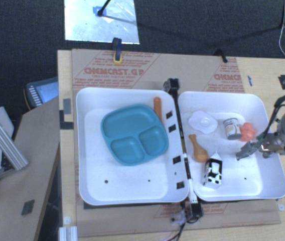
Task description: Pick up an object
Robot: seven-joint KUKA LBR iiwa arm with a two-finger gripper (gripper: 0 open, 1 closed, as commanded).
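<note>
The right bin (233, 187) holds a clear plastic cup (203, 121), a small tin can (230, 128), a pink toy (248, 131), a tan toy drumstick (198, 148) and a black-and-white cow-patterned carton (213, 172). My gripper (246, 151) reaches in over the bin's right side. It sits just below the pink toy and to the right of the carton, with nothing seen in its grasp.
The left bin (92, 185) carries a teal divided plate (134, 140), with an orange sausage-shaped toy (157, 107) at the plate's upper right. A black divider with clips (178, 134) runs between the bins. Cardboard lies under both bins.
</note>
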